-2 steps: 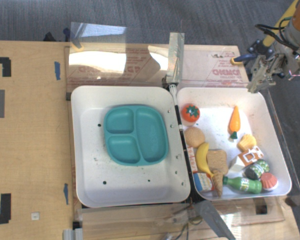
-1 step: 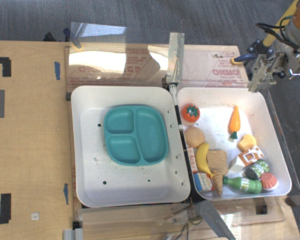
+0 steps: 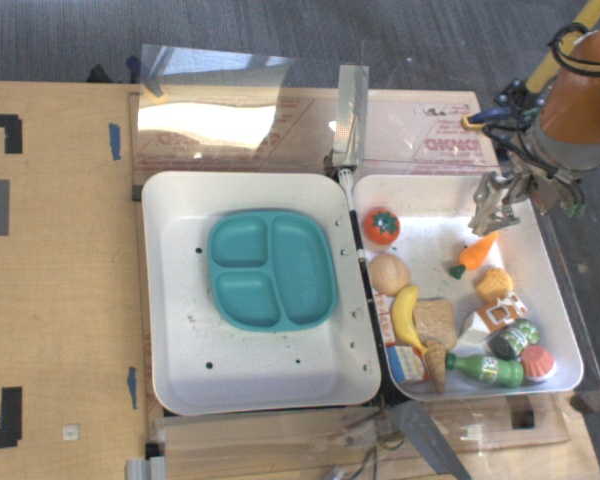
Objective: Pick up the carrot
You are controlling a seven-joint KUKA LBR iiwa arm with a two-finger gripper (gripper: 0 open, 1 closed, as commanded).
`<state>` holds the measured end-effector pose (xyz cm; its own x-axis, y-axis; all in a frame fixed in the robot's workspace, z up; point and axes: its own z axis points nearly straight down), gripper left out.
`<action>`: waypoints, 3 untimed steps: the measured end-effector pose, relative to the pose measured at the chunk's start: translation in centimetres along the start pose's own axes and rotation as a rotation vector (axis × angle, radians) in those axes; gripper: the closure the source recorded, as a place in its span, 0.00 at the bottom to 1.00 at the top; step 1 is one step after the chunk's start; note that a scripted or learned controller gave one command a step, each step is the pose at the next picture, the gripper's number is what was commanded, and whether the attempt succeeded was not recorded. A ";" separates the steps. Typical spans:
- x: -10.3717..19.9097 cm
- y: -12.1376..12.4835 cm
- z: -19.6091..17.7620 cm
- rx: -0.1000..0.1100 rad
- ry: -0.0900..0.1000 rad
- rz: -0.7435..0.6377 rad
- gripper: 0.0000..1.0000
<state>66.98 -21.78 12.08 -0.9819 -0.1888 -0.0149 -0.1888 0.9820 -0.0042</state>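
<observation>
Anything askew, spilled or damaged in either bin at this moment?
Nothing looks damaged or spilled. The right bin holds its toy food crowded toward the near end, the green bottle lying on its side. The teal plate sits flat in the left bin.

Right bin [image 3: 565, 298] front crowded — back corner open, left bin's rim [image 3: 170, 268] bare

Bright, even overhead light. Strong white glare washes the clear plastic sheet [image 3: 210, 118] behind the left bin [image 3: 170, 298]. Shadows are soft and short. The frame is slightly soft overall, grainier toward the dark floor [image 3: 280, 8].
</observation>
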 end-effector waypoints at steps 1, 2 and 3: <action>9.5 7.2 1.2 -0.005 0.011 -0.146 1.00; 7.9 10.1 -1.1 -0.003 0.005 -0.158 1.00; 11.0 6.6 -9.1 -0.001 0.004 -0.379 1.00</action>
<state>54.79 -17.32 20.97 -0.8427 -0.5383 -0.0083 -0.5383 0.8427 -0.0072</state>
